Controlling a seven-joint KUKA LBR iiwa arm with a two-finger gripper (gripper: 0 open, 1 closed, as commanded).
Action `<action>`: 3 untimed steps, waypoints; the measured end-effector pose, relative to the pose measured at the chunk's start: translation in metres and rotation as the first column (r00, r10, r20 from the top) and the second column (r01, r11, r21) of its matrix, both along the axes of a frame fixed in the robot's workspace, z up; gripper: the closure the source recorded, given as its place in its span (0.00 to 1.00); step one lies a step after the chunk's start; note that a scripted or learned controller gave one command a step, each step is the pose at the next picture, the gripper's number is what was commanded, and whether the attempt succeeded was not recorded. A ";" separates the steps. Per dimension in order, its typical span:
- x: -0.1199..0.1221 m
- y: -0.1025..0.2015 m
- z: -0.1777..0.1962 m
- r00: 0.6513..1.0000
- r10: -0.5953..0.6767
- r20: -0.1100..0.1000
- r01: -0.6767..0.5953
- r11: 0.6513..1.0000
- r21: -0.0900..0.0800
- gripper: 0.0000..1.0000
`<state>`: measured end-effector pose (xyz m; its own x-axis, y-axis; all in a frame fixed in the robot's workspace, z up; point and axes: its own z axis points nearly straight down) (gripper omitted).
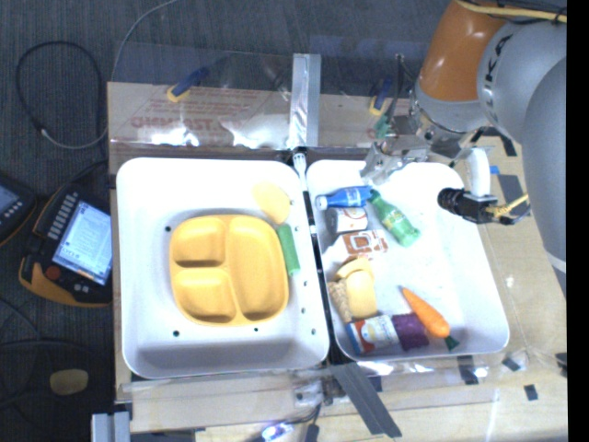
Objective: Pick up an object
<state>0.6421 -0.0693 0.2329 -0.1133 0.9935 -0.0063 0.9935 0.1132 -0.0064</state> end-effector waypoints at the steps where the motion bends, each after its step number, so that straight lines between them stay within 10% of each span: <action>1: -0.007 -0.009 -0.051 0.986 0.170 0.001 -0.170 0.985 0.005 1.00; 2: -0.031 -0.048 -0.093 0.946 0.325 0.002 -0.325 0.946 0.007 1.00; 3: 0.026 -0.017 -0.051 0.998 0.068 0.004 -0.068 0.998 0.005 1.00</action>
<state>0.6686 -0.0858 0.1823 -0.1807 0.9835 -0.0016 0.9835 0.1807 -0.0022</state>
